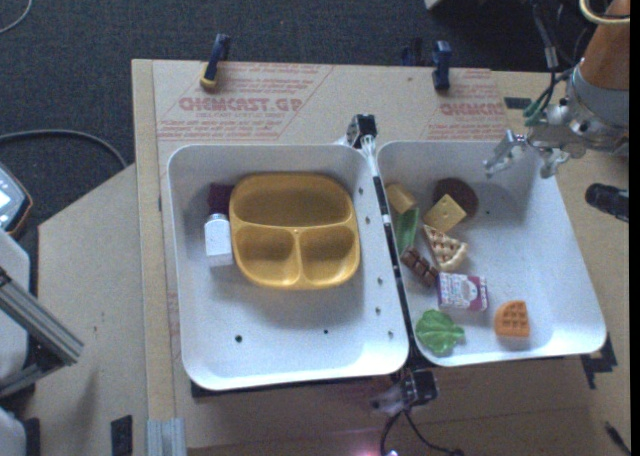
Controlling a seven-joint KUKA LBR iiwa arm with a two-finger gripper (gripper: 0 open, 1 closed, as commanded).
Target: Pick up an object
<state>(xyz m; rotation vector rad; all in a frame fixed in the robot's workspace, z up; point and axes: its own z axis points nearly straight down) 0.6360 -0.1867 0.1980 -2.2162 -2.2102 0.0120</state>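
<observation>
The green leaf sits below the waffle; far above, the open, empty claw must drop to grab.

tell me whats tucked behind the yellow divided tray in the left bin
A dark maroon object pokes out at the yellow tray's left edge, with a small white bottle standing just in front of it. The tray's rim covers the rest of the maroon object, so its shape cannot be made out.
</observation>
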